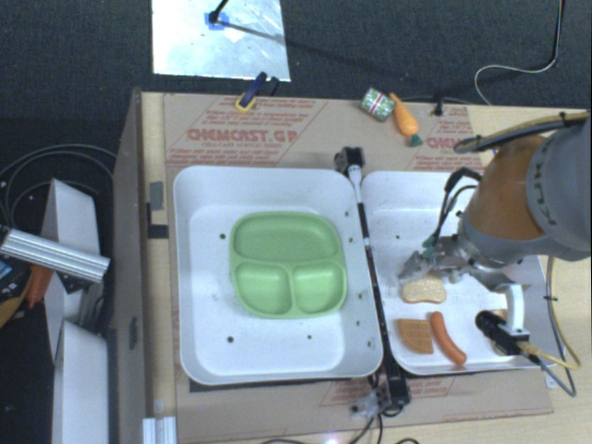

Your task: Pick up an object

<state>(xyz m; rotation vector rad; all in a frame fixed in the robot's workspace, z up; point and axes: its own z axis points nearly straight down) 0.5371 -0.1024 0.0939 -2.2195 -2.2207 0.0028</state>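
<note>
In the right bin (398, 202) lie a pale bread-like piece (424, 291), an orange wedge (417, 335) and a red-orange sausage (449, 339). My gripper (418, 265) hangs low over the bin, just above and left of the bread piece. Nothing shows between its fingers. The arm (518, 202) reaches in from the right and covers the bin's right part.
The left bin (199, 248) holds a green three-compartment tray (289, 263). Behind the bins on the cardboard lie a small green can (377, 103), a toy carrot (405, 118) and a blue and yellow clip (254, 92). A black divider (368, 248) separates the bins.
</note>
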